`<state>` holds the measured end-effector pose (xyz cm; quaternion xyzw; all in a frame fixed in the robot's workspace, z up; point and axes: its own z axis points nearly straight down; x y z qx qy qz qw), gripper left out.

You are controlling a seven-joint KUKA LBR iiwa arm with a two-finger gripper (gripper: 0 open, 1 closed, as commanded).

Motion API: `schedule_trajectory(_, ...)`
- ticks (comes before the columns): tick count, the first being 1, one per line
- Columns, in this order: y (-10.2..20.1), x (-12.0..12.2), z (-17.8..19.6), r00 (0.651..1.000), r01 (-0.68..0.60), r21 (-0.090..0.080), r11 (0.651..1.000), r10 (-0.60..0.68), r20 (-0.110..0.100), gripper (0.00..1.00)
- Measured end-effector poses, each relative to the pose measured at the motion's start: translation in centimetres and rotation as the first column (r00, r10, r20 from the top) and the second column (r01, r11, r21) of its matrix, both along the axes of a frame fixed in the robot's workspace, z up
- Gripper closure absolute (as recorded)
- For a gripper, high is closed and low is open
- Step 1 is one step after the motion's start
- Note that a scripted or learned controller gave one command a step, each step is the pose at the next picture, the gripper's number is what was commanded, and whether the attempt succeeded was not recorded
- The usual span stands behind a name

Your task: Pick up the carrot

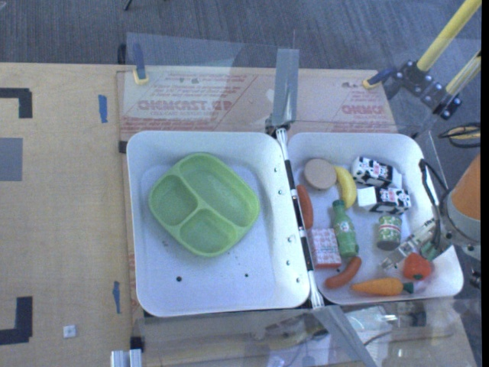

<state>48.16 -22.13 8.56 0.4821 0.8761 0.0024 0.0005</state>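
The carrot [376,287] is orange with a small green tip and lies flat along the front edge of the right bin [447,285]. My gripper [415,251] hangs low over the bin's right front corner, just above and to the right of the carrot. A red pepper-like toy [417,267] sits directly under the gripper, between it and the carrot's green end. Nothing is visibly held. The arm's orange band [467,193] shows at the right edge.
The right bin also holds a green bottle [344,230], a can [388,232], a banana [346,186], two sausages [342,272], a red-white box [325,247], cow-patterned boxes [371,171] and a brown disc [319,174]. A green divided plate [202,202] lies in the left bin [153,281].
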Motion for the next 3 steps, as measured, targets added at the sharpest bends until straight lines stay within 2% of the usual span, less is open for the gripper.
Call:
schedule_trajectory(1, -0.1, 0.0, 0.8, 1.0, 0.003, -0.001, 1.0, -0.003, 0.001, 1.0)
schedule_trajectory(2, -0.4, 5.4, 0.1, 0.997, -0.071, -0.005, 0.997, 0.071, 0.0, 1.0)
schedule_trajectory(3, -0.3, 5.4, 0.0, 0.997, -0.072, -0.003, 0.997, 0.072, 0.0, 0.0)
